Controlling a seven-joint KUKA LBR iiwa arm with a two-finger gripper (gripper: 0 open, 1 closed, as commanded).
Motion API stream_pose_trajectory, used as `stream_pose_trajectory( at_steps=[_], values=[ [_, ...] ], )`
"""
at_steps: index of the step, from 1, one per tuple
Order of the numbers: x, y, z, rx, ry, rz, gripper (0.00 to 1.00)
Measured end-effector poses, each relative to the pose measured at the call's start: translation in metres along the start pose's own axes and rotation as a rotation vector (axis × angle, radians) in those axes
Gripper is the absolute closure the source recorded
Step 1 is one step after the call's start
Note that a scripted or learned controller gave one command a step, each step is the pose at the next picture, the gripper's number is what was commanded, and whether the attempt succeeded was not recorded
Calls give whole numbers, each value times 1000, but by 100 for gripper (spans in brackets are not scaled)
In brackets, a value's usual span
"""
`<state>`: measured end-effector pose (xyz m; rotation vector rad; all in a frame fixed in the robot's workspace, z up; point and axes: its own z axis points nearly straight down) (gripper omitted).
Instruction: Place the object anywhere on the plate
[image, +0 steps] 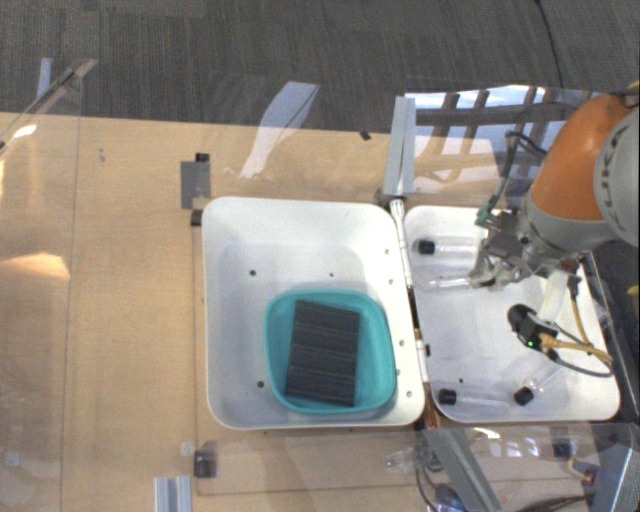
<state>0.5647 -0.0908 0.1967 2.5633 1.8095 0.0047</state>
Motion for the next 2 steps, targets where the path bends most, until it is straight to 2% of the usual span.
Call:
stream_pose_trajectory(
  at_steps=[1, 2],
  values=[
    [97, -22, -141, -6, 4, -94, 100],
    [127, -116, -41, 3, 2, -274, 100]
  ],
)
